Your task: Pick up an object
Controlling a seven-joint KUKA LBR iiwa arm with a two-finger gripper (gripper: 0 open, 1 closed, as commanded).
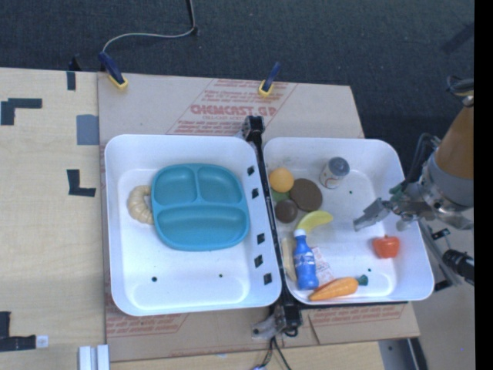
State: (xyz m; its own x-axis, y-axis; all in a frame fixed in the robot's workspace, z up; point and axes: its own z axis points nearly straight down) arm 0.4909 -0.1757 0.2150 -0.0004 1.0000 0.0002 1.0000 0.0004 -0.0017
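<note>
The right bin (385, 157) holds several small items: an orange ball (281, 179), two brown discs (306, 194), a yellow banana piece (314, 220), a blue bottle (305, 260), a carrot (333, 288), a grey can (335, 170) and a red pepper (387, 246). My gripper (385, 220) hangs over the right side of this bin, just above the red pepper. It is open, with one grey finger (368, 215) pointing left, and I see nothing between its fingers.
The left bin (123, 268) carries a blue divided plate (200, 206) with a beige lumpy item (139, 203) at its left edge. A black divider with clips (260, 206) runs between the bins. Cardboard lies beneath both.
</note>
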